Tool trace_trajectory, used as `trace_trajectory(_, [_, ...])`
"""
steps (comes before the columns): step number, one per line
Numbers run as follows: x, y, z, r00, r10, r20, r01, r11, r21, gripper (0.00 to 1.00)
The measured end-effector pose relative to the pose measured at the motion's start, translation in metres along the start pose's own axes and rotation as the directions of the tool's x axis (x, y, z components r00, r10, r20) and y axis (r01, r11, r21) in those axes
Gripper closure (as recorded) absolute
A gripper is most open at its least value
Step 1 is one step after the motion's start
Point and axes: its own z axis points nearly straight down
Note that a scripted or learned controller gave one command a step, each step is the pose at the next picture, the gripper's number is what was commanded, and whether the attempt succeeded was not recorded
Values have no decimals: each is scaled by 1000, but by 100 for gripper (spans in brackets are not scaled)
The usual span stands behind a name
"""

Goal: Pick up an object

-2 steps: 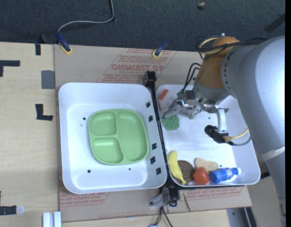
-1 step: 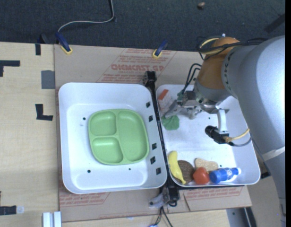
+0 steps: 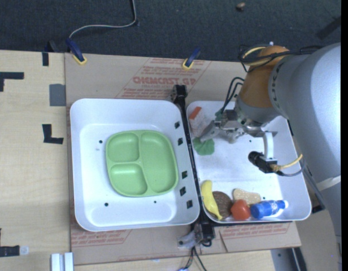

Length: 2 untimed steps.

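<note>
On the left side of the desk (image 3: 27,151) sits a shallow white bin (image 3: 89,117). Inside it lies a light green plastic plate with three sections (image 3: 142,163), flat on the bin floor, a bit toward the left and middle.

Black clips (image 3: 184,151) run down the line where this bin meets the next one.

The second shallow white bin (image 3: 242,174) sits just to the right, touching the first. Near its top left corner there is a small clear wrapper with an orange bit (image 3: 195,116). Just below that lies a small green soft thing (image 3: 205,147), close to the bin's left wall.

Along the bottom edge of this bin is a row of toys, all close together — a yellow banana (image 3: 209,198), a brown round piece (image 3: 221,200), a red ball-shaped tomato (image 3: 240,209), a tan bread-shaped piece (image 3: 247,196) behind it, and a blue bottle with a white cap (image 3: 267,208) lying on its side.

The grey arm with its orange band (image 3: 309,95) reaches in from the right. Its hand (image 3: 211,133) is low in the top left part of the right bin, pointing left, just above the green soft thing. I cannot tell if the hand's two parts are apart or together, and I cannot tell if it touches the green thing.

A black cable with a yellow wire (image 3: 270,164) hangs from the arm over the middle of the right bin.
</note>
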Motion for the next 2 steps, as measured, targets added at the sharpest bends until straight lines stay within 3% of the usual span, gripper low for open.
trace_trajectory(2, [4, -1, 0, 1000, 0, -1, 0, 1000, 1, 0])
